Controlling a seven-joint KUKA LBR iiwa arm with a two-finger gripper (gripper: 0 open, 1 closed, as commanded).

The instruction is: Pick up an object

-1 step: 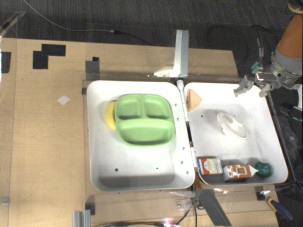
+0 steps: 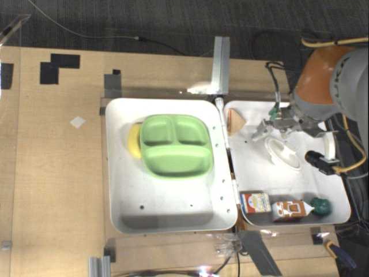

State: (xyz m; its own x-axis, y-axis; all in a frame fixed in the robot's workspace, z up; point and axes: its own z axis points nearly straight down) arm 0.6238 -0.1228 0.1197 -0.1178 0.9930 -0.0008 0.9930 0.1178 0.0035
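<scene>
A clear plastic cup (image 2: 283, 153) is seen lying on its side near the middle of the right bin (image 2: 340, 198), w/ the gripper (image 2: 281, 124) just above-left of it; whether the jaws are open or closed can't be told, and nothing is seen held. A miss is likely: the cup could be rolled or pushed toward the carton (image 2: 290, 210) if it's clipped off-centre.

The green divided plate (image 2: 174, 145) is covering most of a yellow object (image 2: 134, 141), leaving one curved edge showing; its kind is not determinable. The arm (image 2: 334, 79) is running off the right edge. The gripper (image 2: 275, 124) is appearing blurred, and the clear item (image 2: 282, 152) below it is staying indistinct.
</scene>
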